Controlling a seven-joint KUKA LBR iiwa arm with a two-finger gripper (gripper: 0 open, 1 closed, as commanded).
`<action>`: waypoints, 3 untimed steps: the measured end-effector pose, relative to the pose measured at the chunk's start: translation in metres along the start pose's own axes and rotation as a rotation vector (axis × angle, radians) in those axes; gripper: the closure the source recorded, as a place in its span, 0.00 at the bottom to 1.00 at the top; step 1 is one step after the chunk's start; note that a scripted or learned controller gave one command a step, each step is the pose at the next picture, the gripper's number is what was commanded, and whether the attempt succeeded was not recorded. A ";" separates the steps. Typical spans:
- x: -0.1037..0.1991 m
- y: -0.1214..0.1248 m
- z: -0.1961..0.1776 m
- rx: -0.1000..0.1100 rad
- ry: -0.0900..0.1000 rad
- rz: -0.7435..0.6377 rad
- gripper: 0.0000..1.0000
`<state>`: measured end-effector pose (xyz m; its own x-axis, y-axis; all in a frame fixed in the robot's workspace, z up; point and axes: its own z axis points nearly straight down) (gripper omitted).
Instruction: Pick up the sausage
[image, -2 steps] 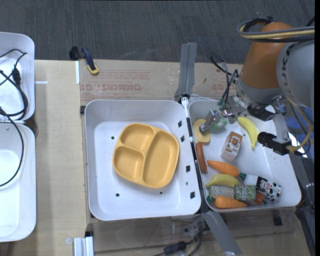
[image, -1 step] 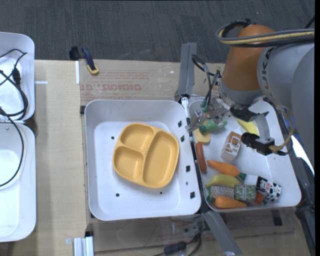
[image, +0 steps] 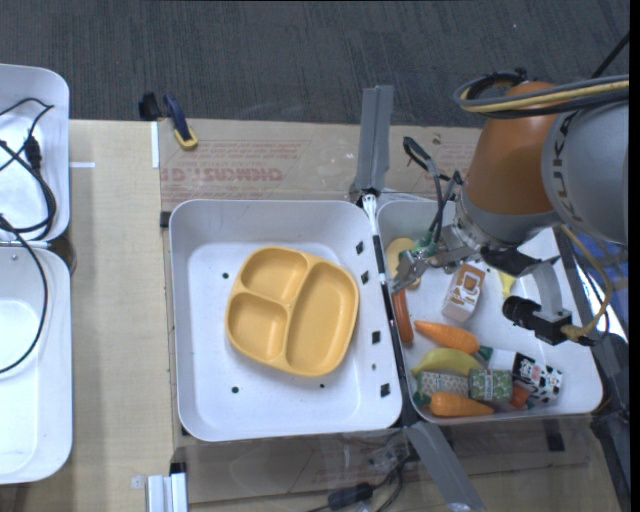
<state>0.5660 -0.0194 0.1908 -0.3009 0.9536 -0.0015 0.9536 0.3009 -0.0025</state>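
Camera view has the claw (image: 408, 268) right over the sausage's (image: 402, 316) top end; sausage runs lengthwise along the bin wall; can't tell the claw's state.

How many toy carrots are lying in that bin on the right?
2. One carrot lies mid-bin, just right of the sausage; the other carrot lies at the front edge by the small cartons. More may be hidden under the arm.

Lighting even and bright, overhead. White bins (image: 190, 300) near overexposure at frame left and centre. Soft shadows under the arm (image: 540, 150), upper right. Focus adequate; fine detail slightly soft.
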 end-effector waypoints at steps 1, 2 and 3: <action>0.032 0.020 0.000 -0.001 0.001 -0.009 0.00; 0.003 -0.040 0.050 -0.030 0.022 -0.078 0.00; 0.026 -0.033 0.041 -0.029 0.055 -0.107 1.00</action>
